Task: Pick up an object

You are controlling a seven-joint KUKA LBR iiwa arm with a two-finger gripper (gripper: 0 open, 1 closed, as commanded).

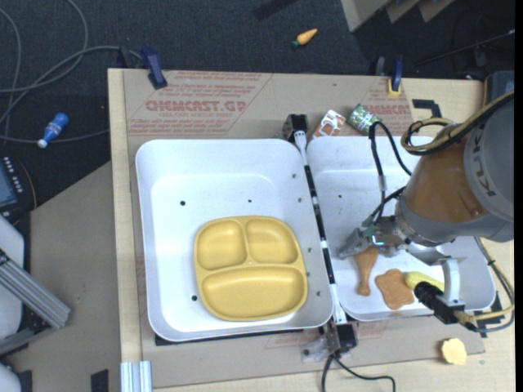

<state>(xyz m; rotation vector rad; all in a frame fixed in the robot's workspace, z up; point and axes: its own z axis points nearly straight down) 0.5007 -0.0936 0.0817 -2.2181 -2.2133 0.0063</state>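
Observation:
In the right bin lies a tan toy drumstick near the front, its thin end pointing toward the front edge. Beside it to the right rests a flat brown cookie-like piece, with a small yellow piece touching it and partly hidden by the arm. My gripper hovers low over the drumstick's upper end, close to it or touching it. Nothing is visibly held. The left bin holds a yellow divided plate.
Behind the right bin, on the cardboard, sit a small green can and a red-and-white packet. A yellow lump lies on the bench at the front right. A black cable crosses the right bin's back half.

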